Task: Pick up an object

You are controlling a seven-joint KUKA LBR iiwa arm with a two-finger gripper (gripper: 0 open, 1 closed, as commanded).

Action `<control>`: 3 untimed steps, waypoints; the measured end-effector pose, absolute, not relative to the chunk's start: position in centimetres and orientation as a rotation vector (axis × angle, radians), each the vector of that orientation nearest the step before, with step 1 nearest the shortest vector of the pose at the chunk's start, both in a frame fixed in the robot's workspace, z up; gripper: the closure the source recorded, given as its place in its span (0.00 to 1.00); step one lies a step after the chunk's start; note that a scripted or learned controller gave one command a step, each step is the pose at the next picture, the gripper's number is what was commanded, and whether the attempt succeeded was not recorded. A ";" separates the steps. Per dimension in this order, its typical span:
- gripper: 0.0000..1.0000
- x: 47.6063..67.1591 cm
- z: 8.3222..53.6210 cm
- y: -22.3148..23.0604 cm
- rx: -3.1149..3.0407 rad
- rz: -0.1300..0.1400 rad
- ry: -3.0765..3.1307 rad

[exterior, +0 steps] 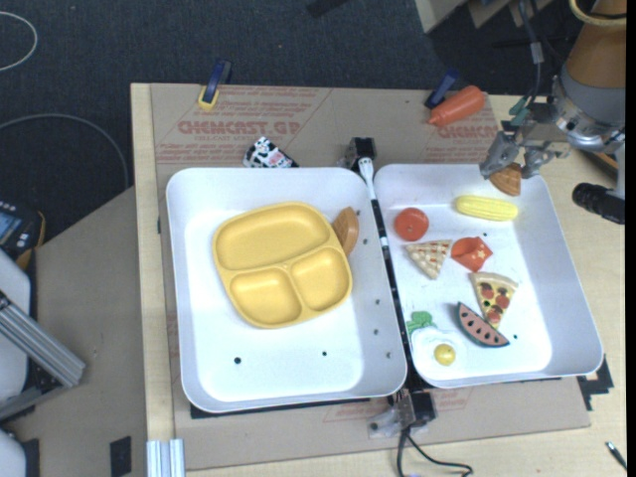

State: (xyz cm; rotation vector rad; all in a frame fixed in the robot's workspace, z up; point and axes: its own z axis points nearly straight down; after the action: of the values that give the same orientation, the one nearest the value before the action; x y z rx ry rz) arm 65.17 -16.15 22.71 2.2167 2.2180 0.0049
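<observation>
While a fried egg [437, 349], watermelon slice [482, 326] and pizza slice [493, 294] lie toward the right bin's [568, 266] near edge, a tomato [410, 224] and corn cob [486, 208] sit farther back. At that bin's far edge the pincer [517, 162] hangs with a small brown object [507, 180] between its closed fingers. A yellow divided plate [281, 262] sits in the left bin [189, 266].

Both bins [199, 356] are showing smooth white plastic w/ a soft sheen. Tray [283, 263] is reading as matt yellow plastic. Toy foods, e.g. tomato [411, 224] and corn [486, 208], are looking like glossy moulded plastic. Bench top [149, 217] is appearing as matt pale wood/board w/ red print. Floor [119, 28] is looking like dark, rough carpet.
</observation>
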 end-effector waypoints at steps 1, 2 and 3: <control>1.00 62.4 23.7 -11.5 2.220 0.000 2.228; 1.00 58.3 23.6 -6.8 2.221 -0.002 2.230; 1.00 55.5 24.3 -2.5 2.219 -0.001 2.230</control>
State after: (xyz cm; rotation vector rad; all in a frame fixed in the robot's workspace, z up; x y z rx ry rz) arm 55.45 -2.51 24.28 2.2195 2.2304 -0.0007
